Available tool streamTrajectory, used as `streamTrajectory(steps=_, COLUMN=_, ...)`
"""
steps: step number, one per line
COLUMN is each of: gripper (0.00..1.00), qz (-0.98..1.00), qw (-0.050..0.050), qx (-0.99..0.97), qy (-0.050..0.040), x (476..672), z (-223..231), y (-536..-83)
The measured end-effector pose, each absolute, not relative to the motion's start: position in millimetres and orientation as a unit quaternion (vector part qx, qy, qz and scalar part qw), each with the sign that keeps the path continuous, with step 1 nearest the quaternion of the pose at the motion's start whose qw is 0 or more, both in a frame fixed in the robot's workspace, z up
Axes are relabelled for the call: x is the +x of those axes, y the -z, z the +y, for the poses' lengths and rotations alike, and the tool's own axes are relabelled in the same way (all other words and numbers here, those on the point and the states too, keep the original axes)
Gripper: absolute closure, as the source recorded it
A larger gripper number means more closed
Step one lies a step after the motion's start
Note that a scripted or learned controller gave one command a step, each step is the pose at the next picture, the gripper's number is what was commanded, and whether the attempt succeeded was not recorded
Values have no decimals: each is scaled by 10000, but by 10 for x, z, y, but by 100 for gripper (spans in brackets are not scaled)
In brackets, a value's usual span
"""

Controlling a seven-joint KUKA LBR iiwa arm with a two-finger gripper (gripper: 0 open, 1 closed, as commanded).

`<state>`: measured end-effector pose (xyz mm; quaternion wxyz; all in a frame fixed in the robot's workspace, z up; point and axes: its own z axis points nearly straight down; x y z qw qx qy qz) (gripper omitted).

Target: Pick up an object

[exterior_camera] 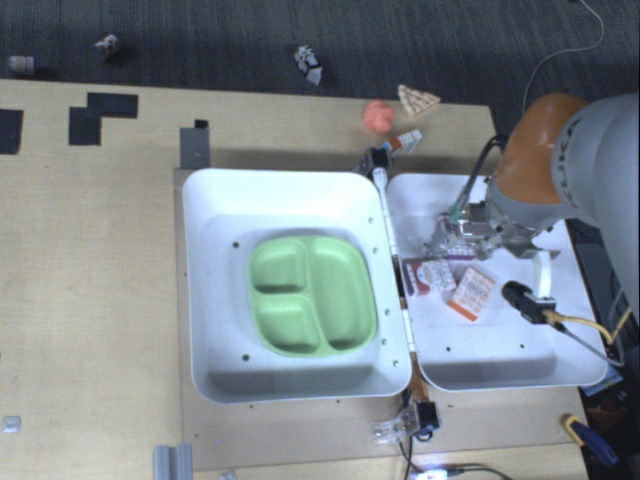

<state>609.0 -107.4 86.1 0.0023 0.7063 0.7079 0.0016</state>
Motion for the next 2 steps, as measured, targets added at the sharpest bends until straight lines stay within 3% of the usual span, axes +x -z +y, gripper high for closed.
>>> streamTrajectory(steps=1, gripper=100, qz=7084, qw=47, qx=7058, qy=-40, x=6111, z=-1066, y=-979)
streamTrajectory(steps=2, gripper=100, qz=7086, qw=11, qx=7056, qy=-16, x=5866, z=-371, y=-1852)
